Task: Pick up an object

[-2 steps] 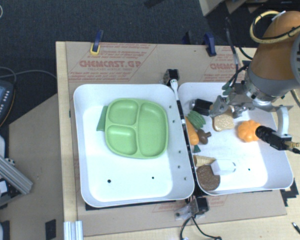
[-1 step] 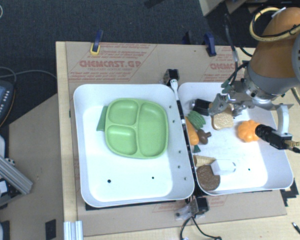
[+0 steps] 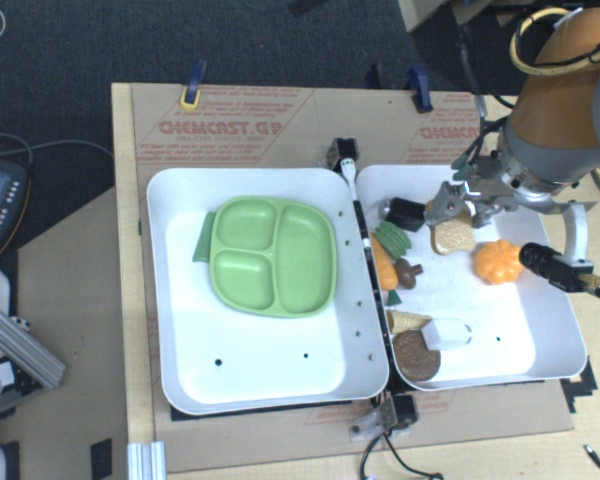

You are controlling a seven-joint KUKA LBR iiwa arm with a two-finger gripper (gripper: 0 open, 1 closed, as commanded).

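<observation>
Pincer (image 3: 458, 206) above round tan cookie (image 3: 453, 236), lumpy orange pumpkin (image 3: 497, 261)

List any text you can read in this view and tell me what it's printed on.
"CHEMCAST GP" in red, on the brown protective sheet under the bins, above the left bin.
A second red print on the same sheet above the right bin, cut off by the arm: too partial to read.
Smaller red lines below each print: too blurred.

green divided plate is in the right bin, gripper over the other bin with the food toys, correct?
Not quite. The camera view shows the green divided plate in the left bin, not the right. The gripper is over the right bin, above the food toys, as you said.
</observation>
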